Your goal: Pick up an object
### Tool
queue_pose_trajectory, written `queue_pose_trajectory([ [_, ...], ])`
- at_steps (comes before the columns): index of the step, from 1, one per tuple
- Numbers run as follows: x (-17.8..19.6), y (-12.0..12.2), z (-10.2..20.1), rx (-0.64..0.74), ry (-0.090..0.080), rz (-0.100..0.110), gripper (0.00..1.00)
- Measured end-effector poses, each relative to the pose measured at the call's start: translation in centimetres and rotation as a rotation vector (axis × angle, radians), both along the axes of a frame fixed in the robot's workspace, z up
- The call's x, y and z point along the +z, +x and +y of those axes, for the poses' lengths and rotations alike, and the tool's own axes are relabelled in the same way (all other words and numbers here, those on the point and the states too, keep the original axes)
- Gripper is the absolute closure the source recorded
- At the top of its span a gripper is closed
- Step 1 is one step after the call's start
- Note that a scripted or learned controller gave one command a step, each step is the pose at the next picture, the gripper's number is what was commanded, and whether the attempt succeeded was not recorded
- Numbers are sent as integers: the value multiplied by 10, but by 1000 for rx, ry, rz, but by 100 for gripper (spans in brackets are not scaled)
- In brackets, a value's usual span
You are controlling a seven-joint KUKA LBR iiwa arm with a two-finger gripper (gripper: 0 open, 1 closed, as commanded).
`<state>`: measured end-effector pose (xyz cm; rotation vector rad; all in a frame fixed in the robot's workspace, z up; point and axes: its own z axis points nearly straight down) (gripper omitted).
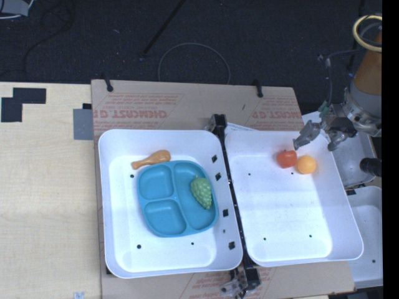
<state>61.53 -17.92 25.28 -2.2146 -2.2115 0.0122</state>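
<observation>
Gripper (pixel 321 136) spread open, holding nothing, hovering over the right white bin's (pixel 293 254) far right corner. Just below and left: small round red plastic tomato (pixel 286 159) touching small round orange plastic fruit (pixel 306 164). Probably light, stiff, smooth, prone to rolling. Best pinched across the middle, from the side away from its neighbour
</observation>
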Motion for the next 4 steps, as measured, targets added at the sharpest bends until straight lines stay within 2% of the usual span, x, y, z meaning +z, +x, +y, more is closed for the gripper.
queue_pose_trajectory([
  [1, 7, 2, 0, 2, -2, -11, 0],
  [2, -45, 0, -9, 2, -2, -7, 0],
  [4, -163, -6, -5, 1, -1, -7, 0],
])
